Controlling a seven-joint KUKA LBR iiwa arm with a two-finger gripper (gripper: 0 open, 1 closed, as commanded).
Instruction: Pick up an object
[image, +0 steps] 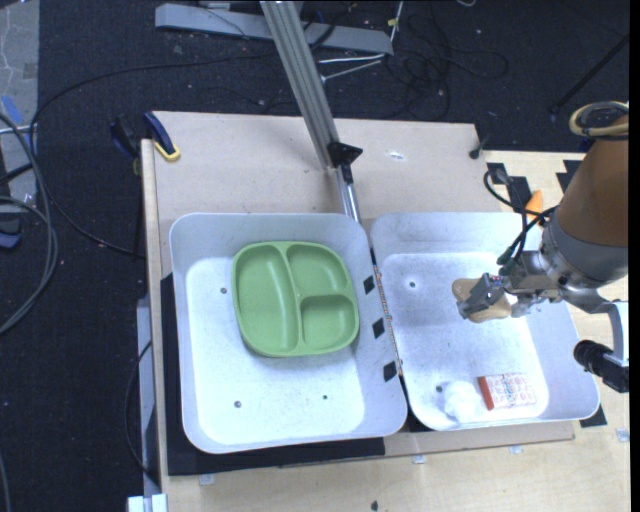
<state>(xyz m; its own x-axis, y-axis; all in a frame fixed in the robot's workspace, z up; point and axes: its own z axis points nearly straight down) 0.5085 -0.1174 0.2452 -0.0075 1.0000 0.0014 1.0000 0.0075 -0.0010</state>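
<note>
My gripper (483, 298) hangs over the middle of the right bin (420, 250), reaching in from the right. A small tan object (468, 291) sits between its dark fingers, showing on the left and just below them, so the gripper is shut on it. Near the bin's front edge lie a white fluffy ball (460, 400) and, just right of it, a red and white packet (508, 390).
A green divided plate (297, 298) lies in the upper middle of the left bin (200, 400). A slanted metal pole (315, 95) runs down from the top to the gap between the bins. Black clips sit on the shared rim (378, 300).
</note>
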